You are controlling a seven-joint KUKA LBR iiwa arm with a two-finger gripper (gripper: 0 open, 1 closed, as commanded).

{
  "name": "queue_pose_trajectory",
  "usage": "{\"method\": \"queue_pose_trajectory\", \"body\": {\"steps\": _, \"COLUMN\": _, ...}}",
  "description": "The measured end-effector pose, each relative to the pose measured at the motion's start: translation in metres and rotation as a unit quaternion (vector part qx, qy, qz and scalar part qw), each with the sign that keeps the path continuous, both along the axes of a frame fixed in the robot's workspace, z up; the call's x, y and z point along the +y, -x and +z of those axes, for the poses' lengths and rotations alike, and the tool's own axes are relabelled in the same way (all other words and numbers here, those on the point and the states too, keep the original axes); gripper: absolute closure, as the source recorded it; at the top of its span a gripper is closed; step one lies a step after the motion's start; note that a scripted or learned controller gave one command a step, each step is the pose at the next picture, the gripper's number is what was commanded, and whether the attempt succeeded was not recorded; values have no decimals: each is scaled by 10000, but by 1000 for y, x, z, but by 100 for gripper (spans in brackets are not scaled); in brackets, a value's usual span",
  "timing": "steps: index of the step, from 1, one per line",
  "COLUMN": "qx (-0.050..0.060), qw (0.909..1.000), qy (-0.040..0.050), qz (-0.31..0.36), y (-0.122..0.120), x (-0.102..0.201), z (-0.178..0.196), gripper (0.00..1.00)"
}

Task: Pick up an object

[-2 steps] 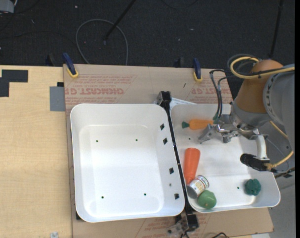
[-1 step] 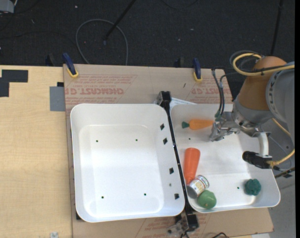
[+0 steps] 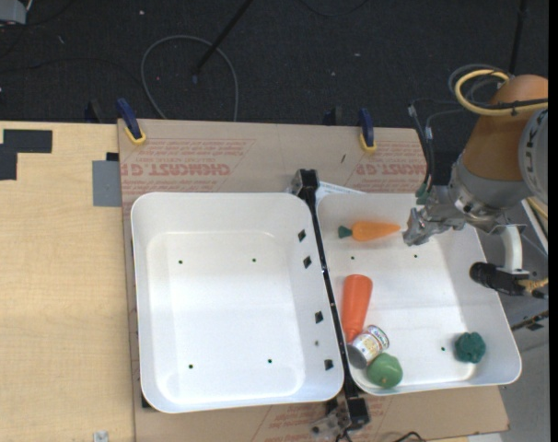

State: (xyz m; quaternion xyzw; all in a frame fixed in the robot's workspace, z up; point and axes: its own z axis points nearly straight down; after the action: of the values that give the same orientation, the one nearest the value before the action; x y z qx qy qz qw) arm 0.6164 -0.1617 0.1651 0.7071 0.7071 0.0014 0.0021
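Listing what lies on the bench (image 3: 49,274), item by item.

Arm: grey, with an orange band (image 3: 509,127) above the wrist; reaches in from the right over the far end of the right bin.
Claw (image 3: 417,231): low over the far part of the right bin, just beside the right tip of the toy carrot; whether it touches the carrot cannot be told. Fingers too small and blurred to judge; nothing can be made out between them.
Left bin (image 3: 150,293): shallow, white, with small dark dots on its floor.
Right bin (image 3: 500,357): shallow, white, set edge to edge with the left bin along a dark seam.
Toy carrot (image 3: 373,232): orange with a green top, lying on its side in the far part of the right bin, green end toward the seam.
Orange cone (image 3: 355,304): long orange piece lying near the seam, mid-bin, its narrow end toward the near edge.
Small can (image 3: 368,343): silvery with a label, on its side, touching the cone's near end.
Green ball (image 3: 385,371): round, light green, touching the can, at the near edge of the right bin.
Dark green lump (image 3: 470,346): in the near right corner, well apart from the other things.
Cardboard sheet (image 3: 215,159): brown, printed, under both bins, held by two blue-and-yellow clamps at its far edge.
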Motion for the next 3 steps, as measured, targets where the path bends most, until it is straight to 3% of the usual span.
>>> {"method": "queue_pose_trajectory", "body": {"steps": 1, "qx": 7, "qw": 10000, "qy": -2, "qz": 2, "y": -5, "x": 6, "z": 45, "gripper": 100}}
{"method": "queue_pose_trajectory", "body": {"steps": 2, "qx": 27, "qw": 10000, "qy": -4, "qz": 1, "y": -5, "x": 5, "z": 47, "gripper": 100}}
{"method": "queue_pose_trajectory", "body": {"steps": 3, "qx": 23, "qw": 10000, "qy": -10, "qz": 17, "y": -7, "x": 56, "z": 59, "gripper": 100}}
